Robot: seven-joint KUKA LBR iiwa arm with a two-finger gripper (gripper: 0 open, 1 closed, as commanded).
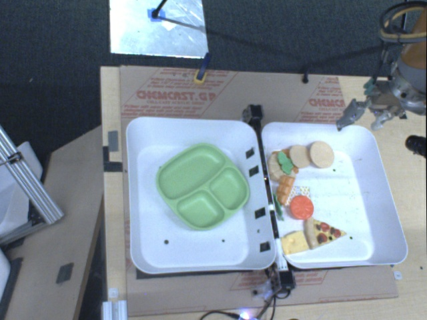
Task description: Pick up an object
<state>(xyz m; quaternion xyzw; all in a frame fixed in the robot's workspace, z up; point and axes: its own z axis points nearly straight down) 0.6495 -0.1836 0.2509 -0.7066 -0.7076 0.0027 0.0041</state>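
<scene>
Worktop's got cardboard under two white bins: green plate in the left bin, toy food bunched on the near-divider side of the right bin. My tool hovers above its far-right corner, fingers look spread, holding nothing, though it's blurry. So we're pre-approach; next I'd pick the tomato and descend.

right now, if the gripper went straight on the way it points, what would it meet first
Probably the back right rim of the right shallow white bin: the gripper hangs over that corner, pointing down. Depth is unclear from this slanted view.
</scene>
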